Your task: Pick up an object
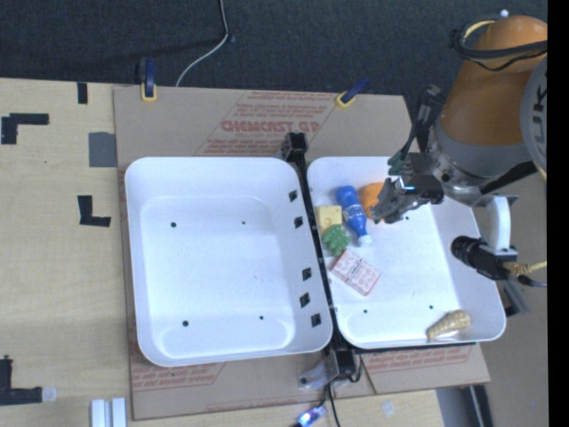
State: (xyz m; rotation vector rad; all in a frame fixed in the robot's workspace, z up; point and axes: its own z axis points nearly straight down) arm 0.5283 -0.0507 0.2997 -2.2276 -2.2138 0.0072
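Note:
My gripper (388, 208) hangs over the upper middle of the right bin (404, 323), just right of a blue bottle (353, 212). An orange object (371, 191) peeks out beside the gripper's upper left side, partly hidden by it. A yellow block (329, 217) and a green object (336, 237) lie against the bin's left wall. Below them rests a red-and-white packet (356, 272). A tan cone-shaped object (448, 325) sits in the lower right corner. Nothing shows between the fingers.
The left bin (213, 256) sits beside the right one, joined by a black clipped divider (307, 238). Both rest on a cardboard sheet (258, 123). A black fixture with a cable (484, 256) hangs at the right bin's right edge.

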